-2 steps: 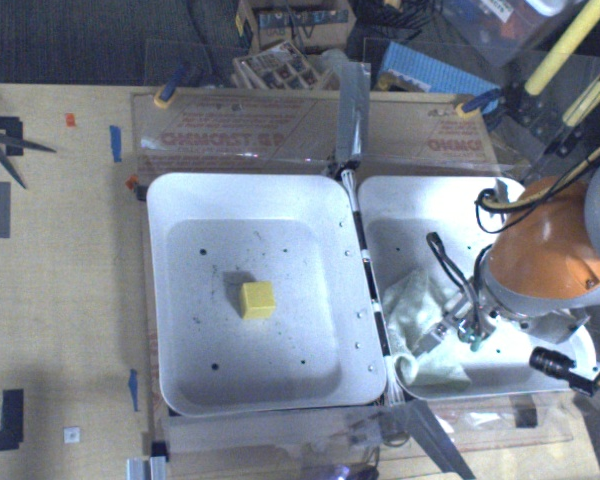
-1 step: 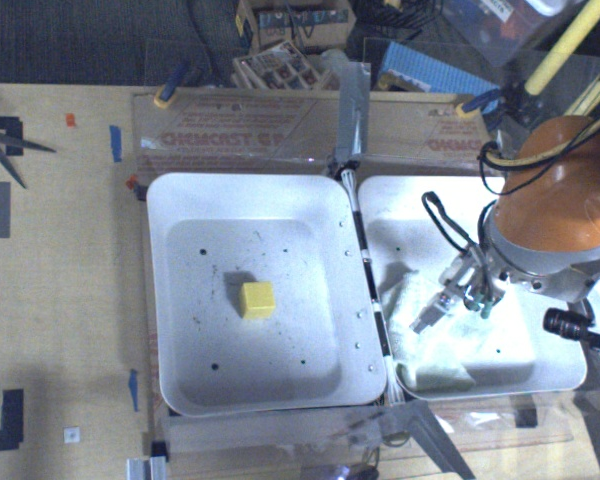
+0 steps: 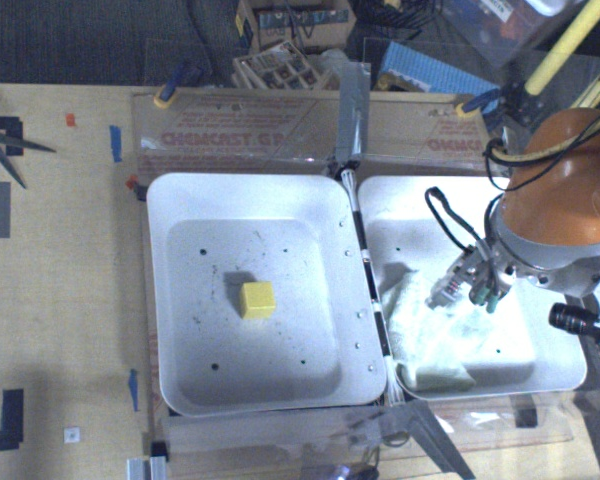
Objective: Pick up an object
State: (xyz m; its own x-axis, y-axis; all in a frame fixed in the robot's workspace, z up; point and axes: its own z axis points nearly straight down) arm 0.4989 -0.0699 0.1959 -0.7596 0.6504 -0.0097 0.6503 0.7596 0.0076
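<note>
- Pale wooden table seen from above at a slant, carrying two shallow white bins side by side, with cluttered boxes and cables on the dark floor behind.
- Left bin: one small yellow block lying near the middle of the floor, slightly left of centre, apart from every wall.
- Right bin: crumpled pale cloth or plastic sheet bunched along the front left part, reaching towards the front wall.
- Grey arm with an orange band reaching in from the right, hanging over the right bin.
- Pincer low over the right bin, just above or touching the crumpled sheet; too blurred to tell whether spread or pressed together, and nothing clearly pinched.
- Black cable looping from the wrist over the right bin.
- Yellow block well apart from the pincer, across the divider between the bins.
- Block likely light, stiff and cube-like, probably foam or wood; flat opposite faces look best for taking hold, squarely across the middle.
- Sheet likely soft and floppy, apt to slip or bunch; a raised fold would be the place to pinch.
</note>
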